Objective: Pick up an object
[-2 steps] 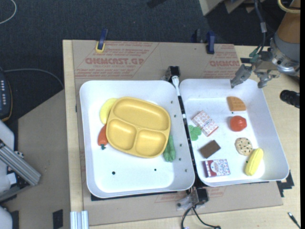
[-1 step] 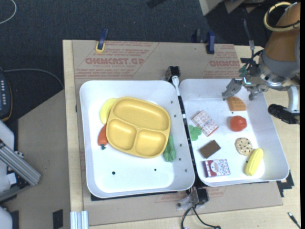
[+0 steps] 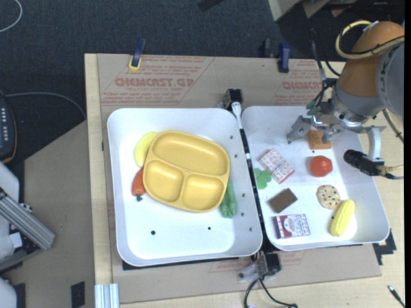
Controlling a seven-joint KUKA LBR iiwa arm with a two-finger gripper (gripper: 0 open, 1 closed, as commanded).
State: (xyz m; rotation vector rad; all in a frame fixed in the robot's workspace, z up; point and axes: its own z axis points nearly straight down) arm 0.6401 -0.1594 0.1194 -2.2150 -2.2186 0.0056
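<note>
A small orange-brown block (image 3: 319,140) sits in the upper part of the right-hand white bin (image 3: 379,220), right under the gripper (image 3: 314,128); its shape is hard to make out because the metal fingers cross over it. Whether those fingers are spread or pressed together cannot be told from this angle.

Below the block lie a red tomato-like ball (image 3: 321,165), a round speckled cookie (image 3: 328,196), a yellow corn-shaped toy (image 3: 342,216), a dark brown square (image 3: 282,200), a red-and-white printed carton (image 3: 291,226), a pink-patterned packet (image 3: 277,165) and a green leafy piece (image 3: 262,178), each with some bare white floor around it. The bin's upper left corner (near the black clip (image 3: 234,97)) is open.

The left-hand white bin (image 3: 122,191) holds a yellow three-compartment plastic tray (image 3: 186,170), with a yellow banana-like piece (image 3: 144,146) and an orange carrot-like piece (image 3: 138,183) at its left edge and a green vegetable (image 3: 228,201) at its right.

The grey arm (image 3: 369,63) enters from the upper right of the frame, its orange band above the wrist, gripper pointing down-left into the bin.
</note>
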